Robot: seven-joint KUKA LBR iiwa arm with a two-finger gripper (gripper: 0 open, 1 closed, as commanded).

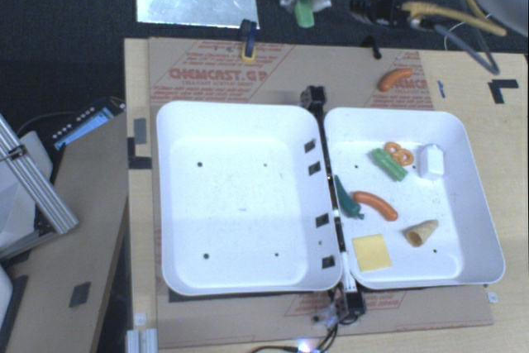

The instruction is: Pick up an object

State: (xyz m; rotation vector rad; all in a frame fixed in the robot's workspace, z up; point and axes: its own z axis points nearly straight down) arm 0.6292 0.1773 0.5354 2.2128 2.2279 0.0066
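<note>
My gripper (306, 2) hangs high above the bench's far edge, beyond both bins. A small light green piece (304, 14) sits between its fingertips, and the fingers are shut on it. In the right bin (463, 136) lie a green stick (388, 164) with an orange ring (400, 153) on it, a white block (431, 161), an orange sausage (376, 204), a dark green piece (345, 201), a yellow square (371, 252) and a tan cone (421, 233).
The left bin (178, 124) sits beside the right one, with black clips (313, 98) along the seam between them. A second orange sausage (395, 78) lies on the cardboard behind the right bin. A yellow and blue clamp (247, 41) stands at the back.
</note>
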